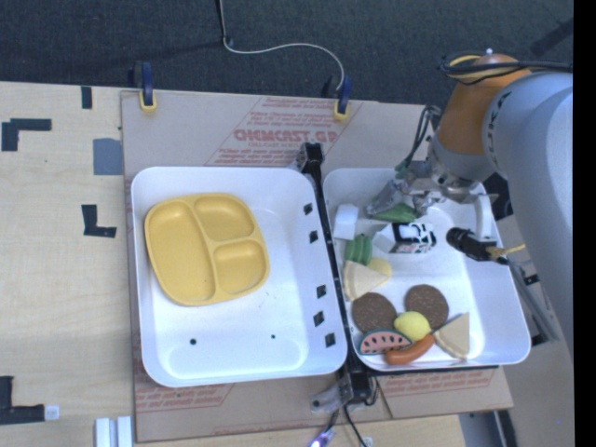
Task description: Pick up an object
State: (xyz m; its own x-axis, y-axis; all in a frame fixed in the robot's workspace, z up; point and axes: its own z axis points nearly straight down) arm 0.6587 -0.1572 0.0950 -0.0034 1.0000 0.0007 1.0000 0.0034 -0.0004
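Toy food [410, 329] fills the right white bin [503, 329] on the counter [56, 268]; whether the jaws [400, 214] above it are open, I cannot tell.

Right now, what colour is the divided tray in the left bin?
Yellow. The tray shows plainly in the camera view, lying in the white bin.

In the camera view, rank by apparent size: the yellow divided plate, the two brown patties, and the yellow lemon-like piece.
1. Yellow divided plate, by far the largest.
2. The two brown patties, left and right: they look about alike, so I won't rank them.
3. Yellow lemon-like piece, the smallest.
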